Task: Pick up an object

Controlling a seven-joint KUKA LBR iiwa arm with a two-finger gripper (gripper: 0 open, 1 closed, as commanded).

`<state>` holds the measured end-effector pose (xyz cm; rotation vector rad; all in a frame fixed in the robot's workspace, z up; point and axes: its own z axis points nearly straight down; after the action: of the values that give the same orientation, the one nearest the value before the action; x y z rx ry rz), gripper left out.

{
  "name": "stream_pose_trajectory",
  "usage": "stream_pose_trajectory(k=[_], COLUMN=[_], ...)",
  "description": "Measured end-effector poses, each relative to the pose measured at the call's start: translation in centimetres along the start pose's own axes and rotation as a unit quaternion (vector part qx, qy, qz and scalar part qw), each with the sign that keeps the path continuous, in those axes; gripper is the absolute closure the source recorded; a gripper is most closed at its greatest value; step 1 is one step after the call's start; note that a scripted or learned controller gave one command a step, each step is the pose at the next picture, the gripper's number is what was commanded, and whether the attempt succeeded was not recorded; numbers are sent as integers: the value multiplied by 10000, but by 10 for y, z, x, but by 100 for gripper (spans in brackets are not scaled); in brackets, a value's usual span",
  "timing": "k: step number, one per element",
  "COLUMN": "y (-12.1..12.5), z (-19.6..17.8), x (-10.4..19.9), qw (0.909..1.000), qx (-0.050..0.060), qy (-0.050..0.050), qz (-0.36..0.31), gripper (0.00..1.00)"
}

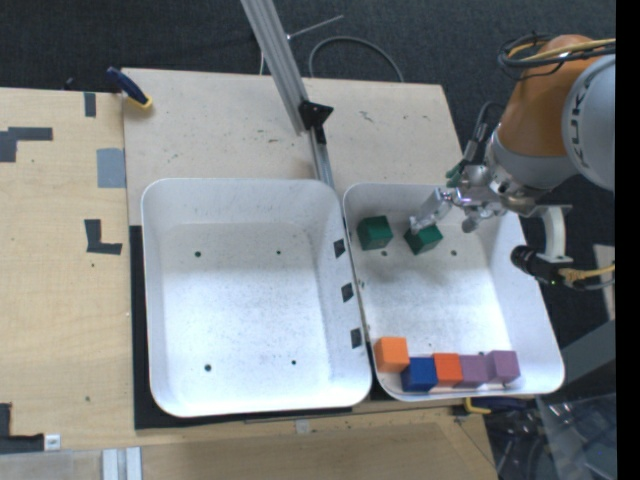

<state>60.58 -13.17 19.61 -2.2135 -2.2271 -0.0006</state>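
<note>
Because the gripper (428,226) grips a green block (424,238) at the right bin's (520,298) 12 o'clock end, you should judge the grasp made and the lift pending.

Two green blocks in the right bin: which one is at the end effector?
The right-hand green block, at the end effector; the other green block sits apart to its left.

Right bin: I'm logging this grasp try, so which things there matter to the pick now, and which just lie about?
In the job:
gripper
green block at its tip
right bin

Lying about:
second green block
orange, blue, purple blocks along the near wall
left bin
</note>
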Motion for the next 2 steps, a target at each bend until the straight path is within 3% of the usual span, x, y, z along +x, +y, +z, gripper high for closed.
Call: stream_pose_trajectory(k=[1,2], y=[39,40], z=[48,45], x=[-70,-66], qw=[10000,10000], qx=[17,3], qy=[-20,-15], qz=[45,25], gripper=[0,0])
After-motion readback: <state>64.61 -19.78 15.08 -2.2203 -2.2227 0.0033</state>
